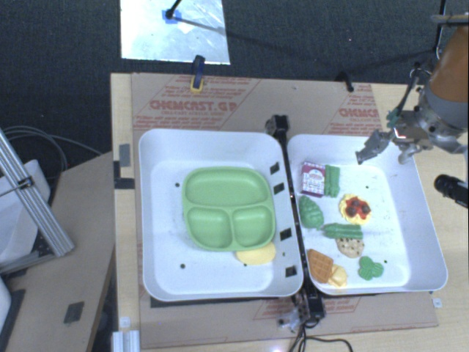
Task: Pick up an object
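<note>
Hovering above the right bin's (429, 218) far corner, the tool (386, 147) stands released, grasping nothing — toy foods (352, 208) lie untouched; the pick is not yet begun.

Bench (88, 196) light tan wood, filling middle and lower frame. Cardboard sheet (242, 97) with red print lay flat on it, centre frame. Two white bins sat side by side on cardboard, touching along inner edges: left bin (157, 196) centre-left, right bin (418, 226) centre-right. Yellow-and-blue clamp (197, 75) gripped cardboard's upper edge, upper centre. Small grey patch (73, 312) lay on bench, lower left. Cables (322, 339) trailed off lower edge below bins.
</note>
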{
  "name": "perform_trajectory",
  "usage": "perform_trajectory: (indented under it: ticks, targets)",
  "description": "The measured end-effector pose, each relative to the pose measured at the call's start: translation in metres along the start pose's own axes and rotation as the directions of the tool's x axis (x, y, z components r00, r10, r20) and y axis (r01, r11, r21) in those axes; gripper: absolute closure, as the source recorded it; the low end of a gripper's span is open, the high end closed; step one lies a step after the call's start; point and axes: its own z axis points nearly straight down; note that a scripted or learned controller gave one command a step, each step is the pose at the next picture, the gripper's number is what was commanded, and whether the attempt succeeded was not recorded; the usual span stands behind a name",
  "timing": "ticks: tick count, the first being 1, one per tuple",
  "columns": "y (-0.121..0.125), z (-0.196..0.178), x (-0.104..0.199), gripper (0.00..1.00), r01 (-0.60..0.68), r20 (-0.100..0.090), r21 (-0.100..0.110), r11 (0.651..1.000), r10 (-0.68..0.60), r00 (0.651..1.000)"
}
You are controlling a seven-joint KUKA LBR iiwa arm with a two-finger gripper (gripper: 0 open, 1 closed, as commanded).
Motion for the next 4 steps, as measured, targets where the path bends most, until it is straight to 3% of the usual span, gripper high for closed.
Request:
perform_trajectory:
  ticks: [1, 2, 3, 4]
  targets:
    - [-0.026, 0.167, -0.059, 0.00, -0.008, -0.001, 0.010, 1.000, 0.008, 1.000]
    - [0.012, 0.182, -0.043, 0.00, 0.003, 0.000, -0.002, 1.000, -0.003, 1.000]
    - [-0.036, 0.182, -0.043, 0.00, -0.003, -0.001, 0.004, 1.000, 0.003, 1.000]
    - [-0.032, 0.171, -0.043, 1.00, -0.002, 0.001, -0.003, 1.000, 0.002, 1.000]
